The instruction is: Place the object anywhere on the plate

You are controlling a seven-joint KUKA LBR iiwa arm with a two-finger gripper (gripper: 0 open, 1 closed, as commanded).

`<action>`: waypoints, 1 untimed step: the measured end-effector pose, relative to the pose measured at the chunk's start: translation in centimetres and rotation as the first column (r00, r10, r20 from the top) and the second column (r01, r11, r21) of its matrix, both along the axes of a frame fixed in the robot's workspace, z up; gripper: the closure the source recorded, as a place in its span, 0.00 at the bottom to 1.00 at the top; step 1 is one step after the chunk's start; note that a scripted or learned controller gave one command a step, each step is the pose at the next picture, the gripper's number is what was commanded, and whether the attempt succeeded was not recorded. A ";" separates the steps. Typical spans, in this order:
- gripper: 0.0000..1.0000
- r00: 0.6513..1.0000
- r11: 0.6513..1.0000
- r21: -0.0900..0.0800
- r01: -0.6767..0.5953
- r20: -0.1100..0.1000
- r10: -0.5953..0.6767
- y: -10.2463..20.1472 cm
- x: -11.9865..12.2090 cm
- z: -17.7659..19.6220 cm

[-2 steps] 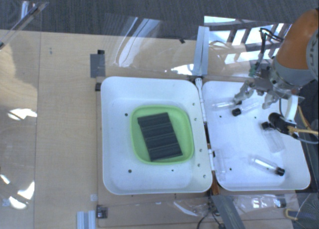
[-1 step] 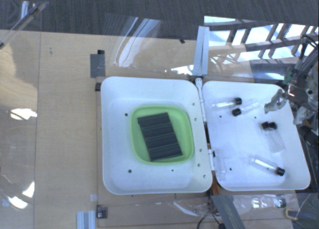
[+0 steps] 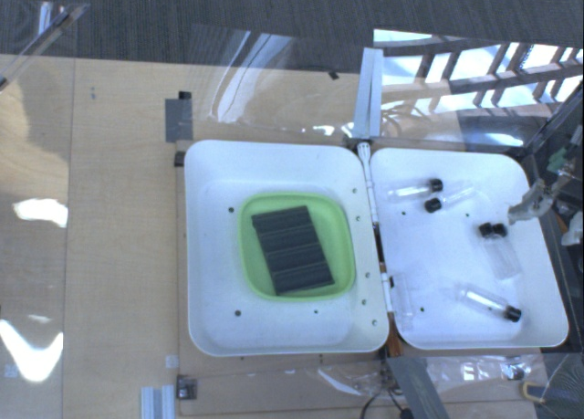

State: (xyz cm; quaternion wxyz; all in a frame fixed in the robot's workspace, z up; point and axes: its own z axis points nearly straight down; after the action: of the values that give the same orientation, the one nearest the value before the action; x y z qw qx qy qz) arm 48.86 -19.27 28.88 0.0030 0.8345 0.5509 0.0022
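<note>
Gripper (image 3: pixel 532 204) hovers beside clear, black-capped tubes (image 3: pixel 490 302); square green plate (image 3: pixel 341 235) bears ribbed dark slab (image 3: pixel 291 250).

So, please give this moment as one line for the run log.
plate: green, left bin, holds dark ridged block | clear tubes: right bin | gripper: right edge, over right bin

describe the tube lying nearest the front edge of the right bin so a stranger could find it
Start at the right bin, then go to its front right corner. The clear tube there lies alone, slanted, its black cap pointing toward that corner, well apart from the others.
</note>
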 end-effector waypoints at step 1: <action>0.00 0.996 0.996 0.002 0.087 -0.003 -0.087 -0.5 0.0 -3.8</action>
State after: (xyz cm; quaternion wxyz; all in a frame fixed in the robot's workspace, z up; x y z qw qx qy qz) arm 48.84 -19.81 25.08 0.0016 0.8578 0.5140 0.0013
